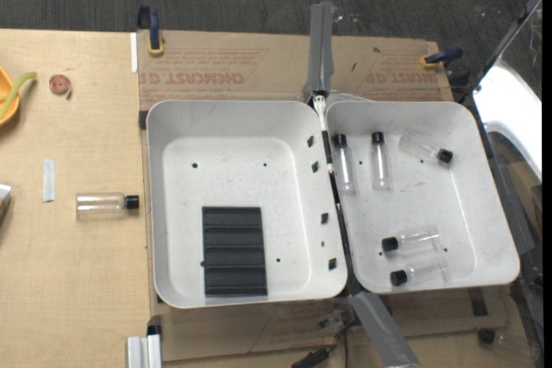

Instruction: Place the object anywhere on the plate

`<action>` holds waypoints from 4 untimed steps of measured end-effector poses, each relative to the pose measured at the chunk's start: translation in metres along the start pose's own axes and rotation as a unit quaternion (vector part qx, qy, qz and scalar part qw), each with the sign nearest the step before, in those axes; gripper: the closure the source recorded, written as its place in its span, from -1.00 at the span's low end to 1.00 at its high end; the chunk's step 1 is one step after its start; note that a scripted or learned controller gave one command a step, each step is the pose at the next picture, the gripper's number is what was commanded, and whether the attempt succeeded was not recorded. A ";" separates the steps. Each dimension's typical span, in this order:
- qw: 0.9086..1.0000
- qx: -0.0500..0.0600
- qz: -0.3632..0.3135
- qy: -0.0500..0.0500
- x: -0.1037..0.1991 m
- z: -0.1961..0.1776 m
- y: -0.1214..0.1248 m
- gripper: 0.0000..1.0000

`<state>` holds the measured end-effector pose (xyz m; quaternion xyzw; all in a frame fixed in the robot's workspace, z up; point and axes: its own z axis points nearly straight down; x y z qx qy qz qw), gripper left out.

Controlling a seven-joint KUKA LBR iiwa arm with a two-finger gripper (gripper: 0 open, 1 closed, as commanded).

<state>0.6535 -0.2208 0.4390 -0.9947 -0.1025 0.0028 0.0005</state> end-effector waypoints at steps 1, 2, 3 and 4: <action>1.000 0.000 0.001 0.000 -0.002 0.000 0.000 -1.00; 1.000 0.000 -0.002 0.001 0.001 -0.001 0.000 -1.00; 1.000 0.000 0.001 0.000 -0.002 -0.001 0.000 -1.00; 1.000 0.000 0.001 0.000 -0.003 0.000 0.000 -1.00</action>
